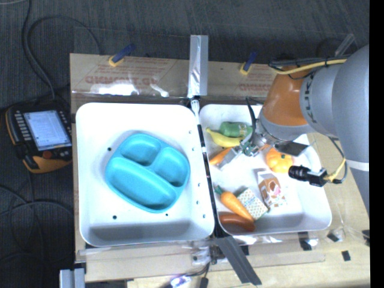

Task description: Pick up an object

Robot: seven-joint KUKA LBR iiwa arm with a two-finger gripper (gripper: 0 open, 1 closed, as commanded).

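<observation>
Tool (245,149): low in the right bin (318,218), over the banana (223,139) and an orange piece (220,156); its grip state I cannot tell.
Targets: toys crowd that bin's left side, carrot (233,203) nearer the front.
Risk: crowding may cause a glancing, failed grasp.

Two white bins (84,179) sit on the bench. One blue divided tray (147,170) lies well left of the fingers (249,146). Around the fingers: one banana (221,138), two carrots (233,203), one orange fruit (279,159), one green item (234,128), two small cartons (271,191).
</observation>
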